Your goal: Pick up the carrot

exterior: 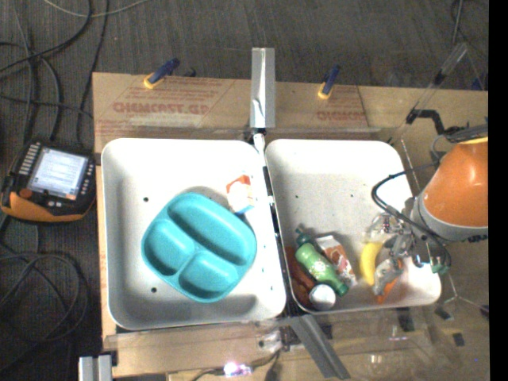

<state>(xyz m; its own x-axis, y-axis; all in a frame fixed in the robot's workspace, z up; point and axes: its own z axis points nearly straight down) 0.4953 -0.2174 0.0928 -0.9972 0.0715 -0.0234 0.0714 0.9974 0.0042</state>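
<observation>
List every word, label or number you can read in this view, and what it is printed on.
Cardboard sheet behind the bins: red print, upside down and too blurred to read.
Cardboard to the right: more red print, unreadable.
Green bottle: label too small to read.
Handheld pendant screen: lit, text illegible.
Nothing reads clearly.

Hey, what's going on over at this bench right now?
A robot arm is reaching into the right bin, after the carrot. Its gripper is low in that bin's near right corner, right over the carrot and beside a banana. A green bottle lies further left. The left bin holds a teal divided plate.
</observation>
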